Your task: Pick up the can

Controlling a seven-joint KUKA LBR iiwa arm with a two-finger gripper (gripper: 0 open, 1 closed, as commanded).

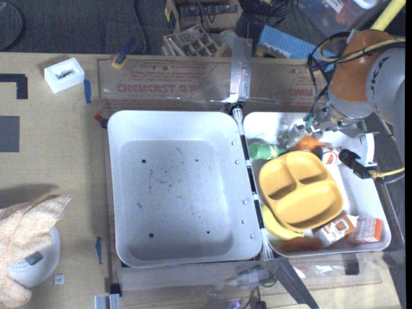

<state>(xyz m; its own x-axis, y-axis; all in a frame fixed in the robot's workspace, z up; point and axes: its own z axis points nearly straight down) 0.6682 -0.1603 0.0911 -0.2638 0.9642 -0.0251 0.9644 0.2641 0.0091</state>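
Leftmost on the tabletop point(51, 140) lie a small white box point(64, 74) and a crumpled cloth point(29, 221). Next comes the left bin point(177, 185), bare but for dark specks. Right of it, the right bin point(380, 217) carries a yellow divided plate point(299, 188), a green item point(262, 150) at the plate's upper left, and small cartons point(351, 227) at its lower right. I cannot pick out the can for certain among this clutter. The tool point(308, 131) hangs over the bin's far side; whether it is spread or pinching, I cannot tell.
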